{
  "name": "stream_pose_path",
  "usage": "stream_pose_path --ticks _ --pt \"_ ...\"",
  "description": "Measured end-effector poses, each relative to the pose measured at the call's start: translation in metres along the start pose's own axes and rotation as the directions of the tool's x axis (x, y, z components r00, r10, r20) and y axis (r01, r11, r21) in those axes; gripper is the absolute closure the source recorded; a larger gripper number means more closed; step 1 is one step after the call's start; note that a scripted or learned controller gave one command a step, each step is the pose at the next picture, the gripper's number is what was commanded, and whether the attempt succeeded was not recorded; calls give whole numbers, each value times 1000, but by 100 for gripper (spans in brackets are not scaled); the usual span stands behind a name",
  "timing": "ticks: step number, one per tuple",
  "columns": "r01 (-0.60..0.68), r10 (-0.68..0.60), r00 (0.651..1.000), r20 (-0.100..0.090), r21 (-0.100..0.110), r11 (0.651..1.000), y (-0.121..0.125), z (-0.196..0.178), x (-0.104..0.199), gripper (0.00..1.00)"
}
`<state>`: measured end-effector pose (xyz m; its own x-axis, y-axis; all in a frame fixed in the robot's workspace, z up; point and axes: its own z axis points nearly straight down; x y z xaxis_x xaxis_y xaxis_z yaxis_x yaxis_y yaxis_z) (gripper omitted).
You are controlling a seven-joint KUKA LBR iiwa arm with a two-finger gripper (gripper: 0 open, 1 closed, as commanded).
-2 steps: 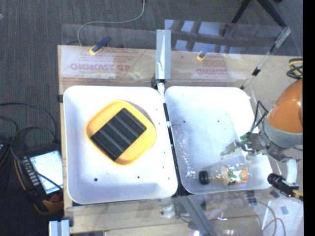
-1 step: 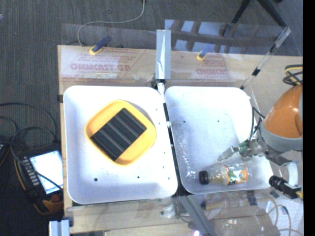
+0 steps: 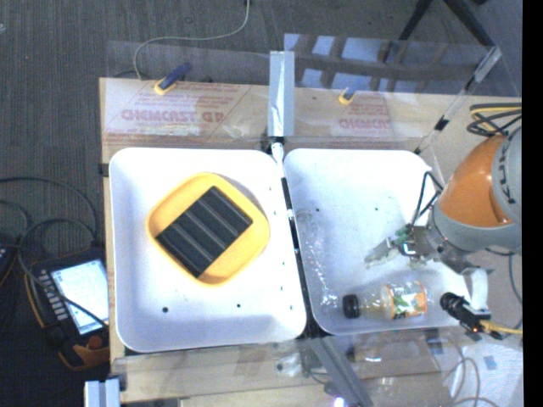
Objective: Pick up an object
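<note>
The two-finger gripper (image 3: pixel 386 251) hangs from the grey arm with the orange band (image 3: pixel 477 195) over the right-hand shallow white bin (image 3: pixel 356 170), towards that bin's right side; its metal fingers point left and slightly towards the near rim, but at this slant it cannot be told how far apart they stand, and nothing is seen between them. The nearest candidate for the pick is the small clear plastic bottle with a black cap and an orange-and-green label (image 3: pixel 386 303), which lies on its side on the bin floor just nearer the camera than the gripper, close to the near rim and apart from the fingers. Its long axis runs left to right, the cap at the left end, so it lies roughly crosswise to a downward approach from above. The second candidate, a rounded yellow block carrying a ribbed black panel (image 3: pixel 208 229), rests in the left-hand shallow white bin (image 3: pixel 127 312), well apart from the gripper and across the divider between bins. Count: one arm, one gripper, two bins, one bottle, one yellow block. On this reading the bottle is the likelier target, calling for a short move towards the near rim.
</note>
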<state>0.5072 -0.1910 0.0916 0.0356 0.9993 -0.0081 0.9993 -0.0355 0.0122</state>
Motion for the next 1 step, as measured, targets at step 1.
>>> stream_pose_path --ticks 1 --pt "2 -2 1000 -2 -3 1000 2 -10 2 100"
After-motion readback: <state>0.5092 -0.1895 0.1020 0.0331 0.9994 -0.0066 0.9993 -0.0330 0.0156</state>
